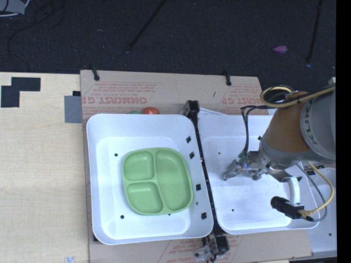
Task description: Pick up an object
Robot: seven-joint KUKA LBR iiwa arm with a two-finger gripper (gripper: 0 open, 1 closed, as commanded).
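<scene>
A light green divided plate (157, 181) with three compartments lies flat in the middle of the left white bin (104, 141). My gripper (235, 171) hangs low over the floor of the right white bin (241, 223), near its middle, pointing left toward the divider. The grey arm with its orange band (288, 127) comes in from the right and hides the bin's right part. I see nothing between the gripper and the bin floor around it.
A small red object (150, 112) peeks over the far rim of the left bin. A black divider strip (200, 169) runs between the bins. A black plug on a yellow cable (288, 207) hangs off the arm over the right bin's near right corner.
</scene>
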